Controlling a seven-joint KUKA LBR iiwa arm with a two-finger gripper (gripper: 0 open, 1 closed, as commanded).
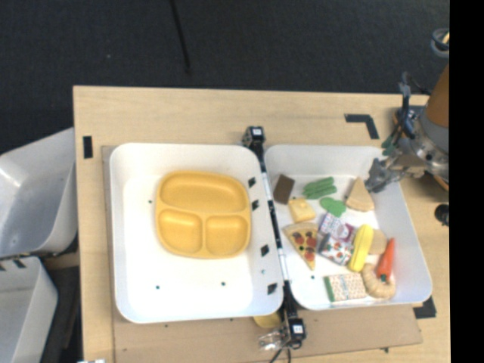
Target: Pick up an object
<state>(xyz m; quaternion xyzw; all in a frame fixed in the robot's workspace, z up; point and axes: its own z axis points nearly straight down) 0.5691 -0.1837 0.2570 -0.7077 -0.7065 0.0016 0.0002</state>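
Desk (pixel 174 112) of pale wood carries two shallow white bins side by side. You see the left bin (pixel 136 278) holding a yellow divided plate (pixel 203 213), three compartments, lying flat near the bin's middle. The right bin (pixel 412 233) holds the loose items: a brown block (pixel 283 188) at far left, green beans (pixel 318 187) just right of it, a second green piece (pixel 332 206) below those, a tan wedge (pixel 360 196) at far right, a pale yellow cube (pixel 301 209), a pizza slice (pixel 304 242) nearer, a purple-and-white packet (pixel 336 237), a yellow banana-like piece (pixel 361 247), an orange carrot (pixel 386 257) right of that, a speckled card (pixel 345 286) at the near edge, and a tan ring-shaped piece (pixel 376 284) touching the carrot's near end. The arm enters from the right; its end effector (pixel 378 174) sits over the far right corner of the right bin, just beside the tan wedge. You cannot tell from this view how far apart it stands, and nothing is visibly held by it.
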